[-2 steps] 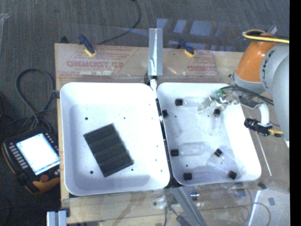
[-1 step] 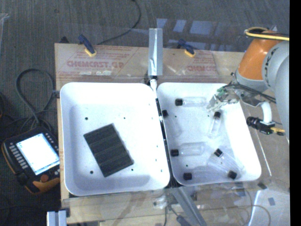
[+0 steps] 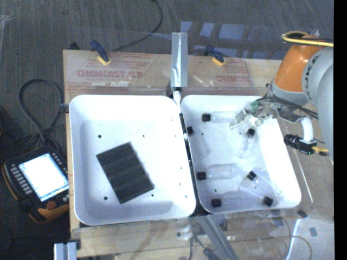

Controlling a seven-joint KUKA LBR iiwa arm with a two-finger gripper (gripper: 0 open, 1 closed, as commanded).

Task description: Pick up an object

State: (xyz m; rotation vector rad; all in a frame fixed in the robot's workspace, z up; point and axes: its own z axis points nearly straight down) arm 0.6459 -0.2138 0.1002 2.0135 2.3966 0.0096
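Two shallow white plastic bins are sitting side by side on a pale wooden bench, filling the middle of the frame. Lying in the left bin (image 3: 81, 145), toward its lower centre, is a flat dark grey ribbed rectangular slab (image 3: 124, 172), turned at a slant. Scattered across the right bin (image 3: 290, 172) are several clear plastic vials with small black caps: one near the upper left (image 3: 216, 116), one at lower centre (image 3: 217, 172), one at the lower right (image 3: 259, 191), and another faint one in the middle (hard to trace against the white floor).

Reaching in from the upper right of the frame is the grey arm with its orange band (image 3: 293, 69). Its two-finger gripper (image 3: 255, 112) is hanging over the upper part of the right bin, just above or among the vials there. Whether its jaws are spread or pressed together cannot be told, because the clear vials and metal parts are blurring together at that spot; nothing is visibly pinched.

A judgement on the risks: the vials are round, smooth and transparent, so they are likely to roll or squirt sideways as the jaws are closing. The gripper is also working close to the bin's upper wall, which could block a finger. A neighbouring vial could be nudged aside.

At the far left, a handheld control pendant with a bright screen (image 3: 38, 180) is resting on the floor.
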